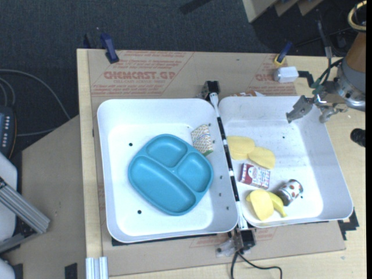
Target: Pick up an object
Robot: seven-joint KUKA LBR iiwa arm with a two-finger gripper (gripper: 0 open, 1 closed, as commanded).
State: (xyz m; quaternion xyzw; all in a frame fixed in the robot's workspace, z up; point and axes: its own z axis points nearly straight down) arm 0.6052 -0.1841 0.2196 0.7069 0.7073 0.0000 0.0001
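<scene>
The left bin (pixel 110 156) holds a blue divided plate (pixel 169 174) with a small patterned packet (pixel 201 138) at its upper right edge. The right bin (pixel 331 156) holds pale yellow chips (pixel 250 150), a red carton (pixel 254 175), a banana (pixel 263 204) and a small round toy (pixel 290 190). The claw (pixel 311 110) hangs spread and empty over the right bin's far corner.

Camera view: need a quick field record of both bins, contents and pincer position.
left bin: blue divided plate, patterned crumpled wrapper at its upper right
right bin: two pale yellow chips, red and white packet, yellow banana-like toy, small round red and white item
pincer: over the right bin's upper right corner, nothing seen between its fingers
task status: no object picked up yet
</scene>
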